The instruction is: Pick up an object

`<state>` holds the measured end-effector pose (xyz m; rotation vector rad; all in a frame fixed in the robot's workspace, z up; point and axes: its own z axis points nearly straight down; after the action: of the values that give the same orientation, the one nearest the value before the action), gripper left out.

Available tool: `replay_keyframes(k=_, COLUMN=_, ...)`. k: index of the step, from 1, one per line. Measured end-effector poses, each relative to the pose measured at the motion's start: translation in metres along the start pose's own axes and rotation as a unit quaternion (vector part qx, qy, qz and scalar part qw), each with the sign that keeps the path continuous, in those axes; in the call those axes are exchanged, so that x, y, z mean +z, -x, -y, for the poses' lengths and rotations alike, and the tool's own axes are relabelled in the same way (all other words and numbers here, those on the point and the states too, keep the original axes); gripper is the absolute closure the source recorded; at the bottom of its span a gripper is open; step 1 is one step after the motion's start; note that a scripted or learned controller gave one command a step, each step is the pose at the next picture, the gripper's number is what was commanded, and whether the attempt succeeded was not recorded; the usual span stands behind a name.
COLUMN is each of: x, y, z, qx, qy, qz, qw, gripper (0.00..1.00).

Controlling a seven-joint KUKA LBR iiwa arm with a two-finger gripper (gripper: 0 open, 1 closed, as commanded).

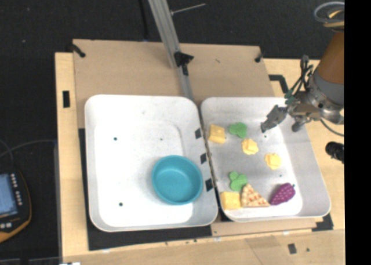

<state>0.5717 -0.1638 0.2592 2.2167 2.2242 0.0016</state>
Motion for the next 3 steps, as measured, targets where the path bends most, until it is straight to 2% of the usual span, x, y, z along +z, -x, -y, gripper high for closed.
replay_keyframes(k=1, x=0.000, y=0.000, z=0.000, qx=0.000, qy=0.000, qz=0.000, qw=1.0000, gripper=0.00)
replay_keyframes(k=3, x=0.088, y=-0.007, z=-0.001, qx=0.003, qy=-0.002, qz=0.001, qw=1.0000, gripper=0.00)
